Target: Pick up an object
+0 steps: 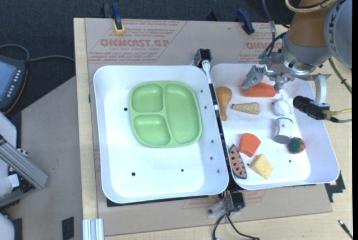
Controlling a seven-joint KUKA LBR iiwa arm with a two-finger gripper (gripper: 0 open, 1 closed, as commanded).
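the orange carrot-like piece (260,89) lies in the upper part of the right bin (327,163), its long axis running left to right across the frame, roughly level. the gripper (267,76) sits right over it, fingers (253,75) spread to either end and touching or nearly touching it; whether they pinch it cannot be told. just below lies a cone (246,108).
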